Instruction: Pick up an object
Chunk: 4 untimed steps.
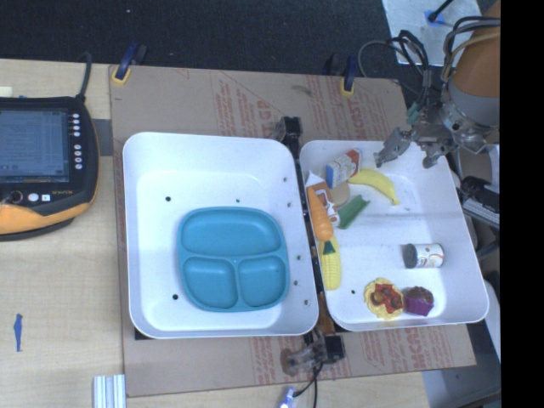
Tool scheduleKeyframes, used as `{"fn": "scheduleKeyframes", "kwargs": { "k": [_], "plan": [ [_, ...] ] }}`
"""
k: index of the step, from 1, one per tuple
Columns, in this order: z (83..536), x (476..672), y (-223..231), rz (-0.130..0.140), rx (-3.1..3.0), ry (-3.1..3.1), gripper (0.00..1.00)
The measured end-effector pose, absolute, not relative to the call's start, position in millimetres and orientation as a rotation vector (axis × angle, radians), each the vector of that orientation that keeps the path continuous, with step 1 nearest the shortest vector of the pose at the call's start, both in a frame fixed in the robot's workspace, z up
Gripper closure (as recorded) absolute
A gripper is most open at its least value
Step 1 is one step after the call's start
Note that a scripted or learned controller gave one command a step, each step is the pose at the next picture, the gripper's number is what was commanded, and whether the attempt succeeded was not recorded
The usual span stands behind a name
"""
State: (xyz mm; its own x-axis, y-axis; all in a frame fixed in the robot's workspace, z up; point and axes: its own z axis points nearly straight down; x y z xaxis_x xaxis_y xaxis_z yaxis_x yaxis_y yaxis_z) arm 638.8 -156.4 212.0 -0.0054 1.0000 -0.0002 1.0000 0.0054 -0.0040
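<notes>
one camera watches me, fixed above the bench and looking down at a slant, so the far edge of the cardboard mat (255,92) sits high in the picture and the near edge low. it stands far enough back to take in both white bins whole: the left bin (144,228) with the blue divided tray (231,257), and the right bin (459,245) beside it. at the left edge it catches the teach pendant (42,168) on the wooden bench top (51,313). my arm (476,75) comes in from the picture's right, at the upper corner, with dark floor beyond the bench at the top.
</notes>
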Motion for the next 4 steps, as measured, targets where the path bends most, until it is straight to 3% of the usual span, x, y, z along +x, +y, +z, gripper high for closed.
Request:
{"fn": "scheduleKeyframes", "kwargs": {
  "k": [1,2,3,4],
  "plan": [
    [111.3,645.5,-108.9,0.008,-2.212,-2.226,0.0],
    [127.9,656.4,-156.2,0.002,-2.218,-2.223,0.0],
    [95.6,657.8,-143.2,0.001,-2.219,-2.229,0.0],
    [103.3,655.0,-143.6,0.014,-2.207,-2.222,1.0]
  ]
}}
